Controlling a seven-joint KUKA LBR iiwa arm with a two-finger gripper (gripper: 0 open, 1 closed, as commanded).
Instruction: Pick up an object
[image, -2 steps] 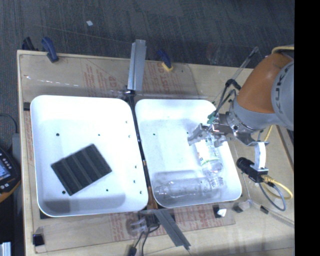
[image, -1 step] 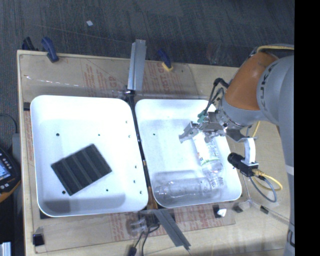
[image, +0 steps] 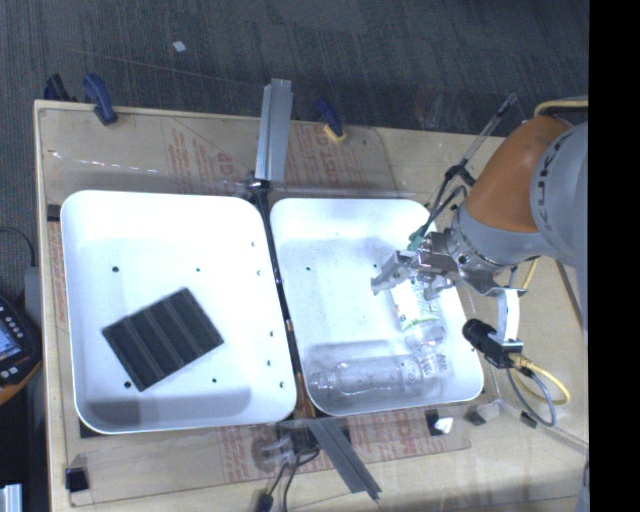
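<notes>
Tan bench (image: 150, 150) carries two white bins side by side, touching along their inner rims. Left bin (image: 80, 300) first: one black ribbed slab (image: 163, 337) lies flat in it, turned diagonal, nearer the near-left corner than the ctr, clear of every wall. Right bin (image: 330, 230) has the arm (image: 520, 200) reaching in over its right edge, grey w/ the orange band above the wrist. I see two clear plastic bottles in that bin. Bigger bottle (image: 365, 376) lies on its side along the near edge, running approx wall to wall. Smaller bottle (image: 420, 325), w/ a pale label and a bit of green on it, lies along the right edge, one end pointing to the far edge, the other reaching the near-right corner, where it meets the bigger bottle's end. Gripper (image: 415, 272) sits right over the far end of the smaller bottle; from this angle I can't tell if it's open, closed or has hold of anything. First blue clamp (image: 100, 100) bites the bench's far edge near the far-left corner; second blue clamp (image: 328, 116) sits on the same edge, behind the right bin.
</notes>
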